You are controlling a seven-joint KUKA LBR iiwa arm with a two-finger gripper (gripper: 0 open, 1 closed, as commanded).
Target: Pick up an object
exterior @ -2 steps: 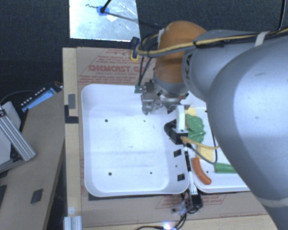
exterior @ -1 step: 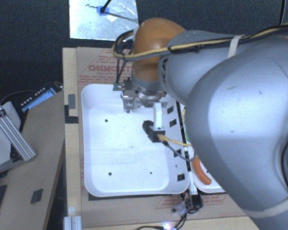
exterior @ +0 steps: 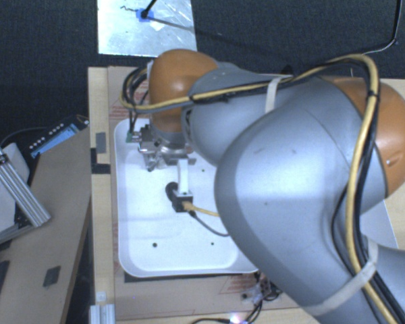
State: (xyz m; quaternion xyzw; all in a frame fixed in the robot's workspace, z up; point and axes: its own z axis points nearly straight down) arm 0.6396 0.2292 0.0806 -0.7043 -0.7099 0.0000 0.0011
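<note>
My gripper hangs low over the far part of the left white bin, close to its back left corner. The orange wrist band sits right above it. The big grey arm crosses the view from the right and covers the right side of this bin and the whole right bin. What lies under the gripper is hidden by the wrist.
A shiny silver sheet lies on the dark floor beyond the bench. At the left stand an aluminium rail and a small blue and black device. The bench's wooden rim borders the bin on the left.
</note>
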